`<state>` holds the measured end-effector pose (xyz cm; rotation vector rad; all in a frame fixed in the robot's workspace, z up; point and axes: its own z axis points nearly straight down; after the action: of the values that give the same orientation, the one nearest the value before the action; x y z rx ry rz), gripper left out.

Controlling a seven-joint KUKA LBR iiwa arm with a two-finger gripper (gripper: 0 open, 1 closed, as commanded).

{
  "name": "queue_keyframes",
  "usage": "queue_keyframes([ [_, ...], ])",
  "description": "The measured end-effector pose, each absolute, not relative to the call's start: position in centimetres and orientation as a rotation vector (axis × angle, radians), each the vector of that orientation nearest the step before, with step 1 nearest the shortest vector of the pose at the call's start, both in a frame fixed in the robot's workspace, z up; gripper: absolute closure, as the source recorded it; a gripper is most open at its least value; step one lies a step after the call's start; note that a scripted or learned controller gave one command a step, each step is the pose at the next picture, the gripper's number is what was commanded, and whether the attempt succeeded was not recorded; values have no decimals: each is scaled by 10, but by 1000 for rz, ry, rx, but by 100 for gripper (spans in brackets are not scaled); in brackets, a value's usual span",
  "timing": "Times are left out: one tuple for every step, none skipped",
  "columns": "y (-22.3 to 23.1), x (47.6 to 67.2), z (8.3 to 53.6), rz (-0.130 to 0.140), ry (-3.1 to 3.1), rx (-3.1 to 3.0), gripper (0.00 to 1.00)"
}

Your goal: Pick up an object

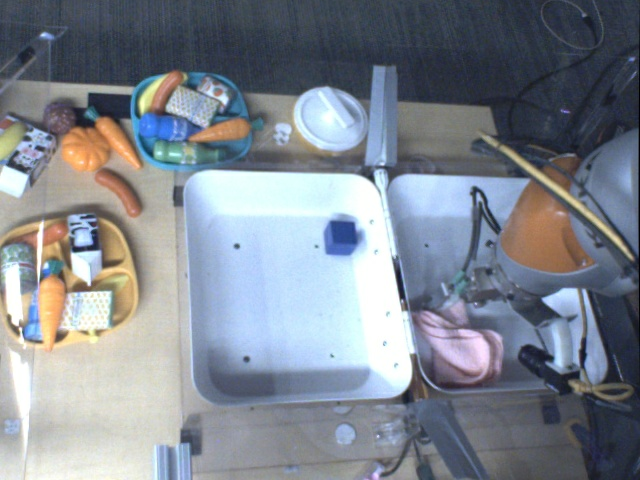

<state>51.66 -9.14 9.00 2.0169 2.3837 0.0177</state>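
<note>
A small blue cube (341, 236) lies in the left white bin (250, 368), toward its upper right part. A crumpled pink cloth (462, 348) rests in the right bin (430, 208) near its front wall. The grey arm with its orange band (540, 233) reaches in from the right and hangs low over the right bin. My gripper (457, 290) sits just above the upper edge of the pink cloth, close to the wall between the bins. Its tips are partly hidden by the wrist.
Toy food fills a blue bowl (190, 118) and a yellow plate (70, 283) left of the bins, with loose carrots and a sausage (118, 190) between. A white lid (330, 116) stands behind the bins. Cables (560, 203) cross the right side.
</note>
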Motion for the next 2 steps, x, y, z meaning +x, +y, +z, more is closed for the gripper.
queue_keyframes([
  [-153, 490, 93, 4, 2073, 2355, 0],
  [-152, 492, 101, 6, 2080, 2348, 100],
])
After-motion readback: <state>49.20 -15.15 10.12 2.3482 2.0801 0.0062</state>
